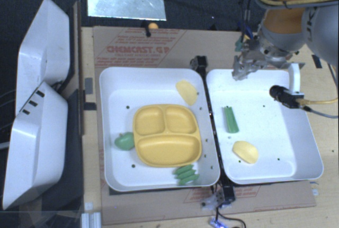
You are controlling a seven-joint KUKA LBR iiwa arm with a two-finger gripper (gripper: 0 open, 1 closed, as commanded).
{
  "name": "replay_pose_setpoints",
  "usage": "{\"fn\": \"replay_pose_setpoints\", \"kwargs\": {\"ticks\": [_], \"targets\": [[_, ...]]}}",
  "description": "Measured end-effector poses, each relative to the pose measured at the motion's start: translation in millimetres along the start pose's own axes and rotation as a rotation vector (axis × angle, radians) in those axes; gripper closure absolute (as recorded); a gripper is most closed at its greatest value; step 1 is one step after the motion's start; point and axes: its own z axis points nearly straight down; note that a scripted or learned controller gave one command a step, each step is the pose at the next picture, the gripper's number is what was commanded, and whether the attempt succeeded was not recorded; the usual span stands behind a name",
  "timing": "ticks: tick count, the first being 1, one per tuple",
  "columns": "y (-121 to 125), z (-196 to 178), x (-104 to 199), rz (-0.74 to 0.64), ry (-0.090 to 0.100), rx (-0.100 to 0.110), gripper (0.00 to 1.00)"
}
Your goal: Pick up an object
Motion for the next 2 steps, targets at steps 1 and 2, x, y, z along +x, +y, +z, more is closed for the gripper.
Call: {"fn": "replay_pose_setpoints", "kwargs": {"ticks": [1, 2], "targets": [[-12, 20, 51, 0.000, 0.000, 0.001, 1.00], [-27, 32, 111, -0.001, 0.000, 0.000, 1.00]]}}
